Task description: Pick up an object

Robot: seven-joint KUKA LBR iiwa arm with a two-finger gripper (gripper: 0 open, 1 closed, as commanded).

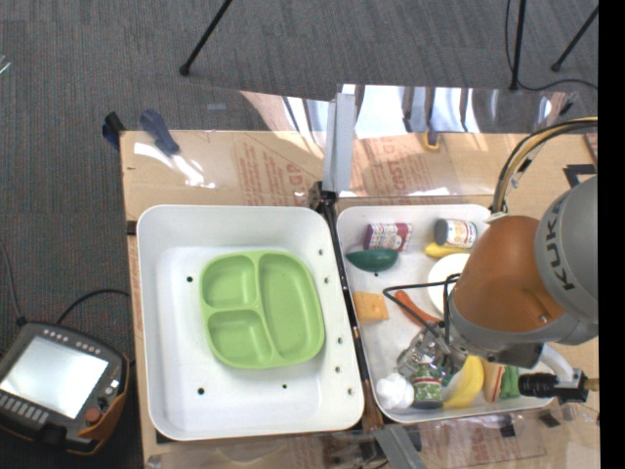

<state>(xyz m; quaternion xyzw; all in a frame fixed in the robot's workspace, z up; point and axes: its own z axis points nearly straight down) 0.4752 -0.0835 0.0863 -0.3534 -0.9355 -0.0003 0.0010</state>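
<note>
In the camera view the grey arm with its orange band reaches in from the right and hangs over the near part of the right-hand shallow white bin (356,262), its two-finger gripper (430,358) low among the clutter; whether it is parted or closed I cannot tell, as the wrist hides it. Just beside it lie a small green-labelled can (427,391), a yellow plastic banana (467,383) and a white ball (394,391), all close together at the bin's near edge. Farther off sit a dark red can (388,235), a dark green leaf-shaped toy (372,259) and an orange cracker-like square (370,307). The left bin (156,262) bears a light green divided plate (262,308). The small can looks light, rigid and smooth, likely slippery; gripping across its round sides seems best.
</note>
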